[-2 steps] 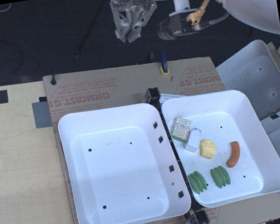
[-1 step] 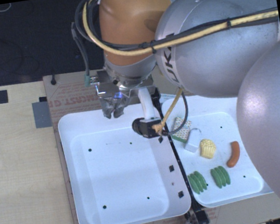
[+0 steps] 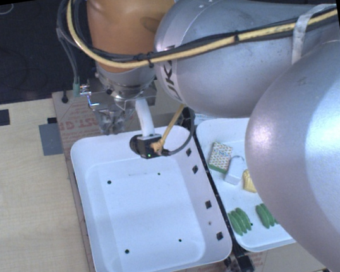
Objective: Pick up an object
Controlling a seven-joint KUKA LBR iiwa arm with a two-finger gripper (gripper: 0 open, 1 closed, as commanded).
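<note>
Here, mid-approach, our pincer (image 3: 111, 118) hangs at the bin (image 3: 89, 196), open or closed we cannot tell; next, reach the green pieces (image 3: 240, 220).

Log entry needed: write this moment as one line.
claw: at far rim of shallow white left bin | green ribbed pieces: right bin

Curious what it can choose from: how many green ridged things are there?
2, side by side in the right bin: one green ridged thing near the bin's left wall, the other beside the arm, which may hide more.
</note>
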